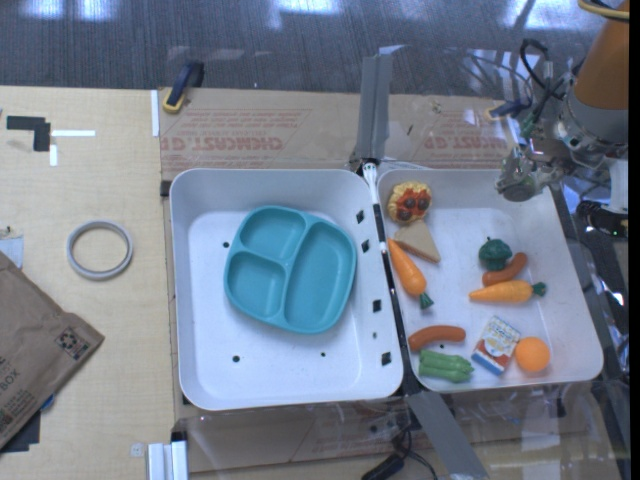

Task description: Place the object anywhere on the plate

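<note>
Camera view: both white bins are seen from above, side by side on the bench.
Plate: a teal plate [290,269] with three sections is laid flat in the middle of the left bin [200,298]. It looks smooth and shiny, like plastic, with round corners. Nothing is seen on it yet.
Toy food: all of it is kept in the right bin [570,298], likely so that one piece can be picked and carried over.
Back left corner of the right bin: a pizza slice [410,202] with red dots is seen, and a tan wedge of bread [420,243] just beside it.
Left wall of the right bin: a carrot [407,271] is laid close along it.
Middle of the right bin: a green broccoli [494,253], a small sausage [505,268] and a second carrot [507,291] are bunched close together.
Front edge of the right bin: a hot dog sausage [436,337], a green pea pod [445,367], a little carton [496,346] and a round orange [532,354] are lined up.
Claw: the gripper [520,180] is held over the back right corner of the right bin, above the toys. No toy is seen in it. Whether it is released or clenched cannot be told.
Task so far: no piece has been lifted, so the job is judged to be at its start.
Bench: a roll of tape [100,249] is laid on the left part.
</note>
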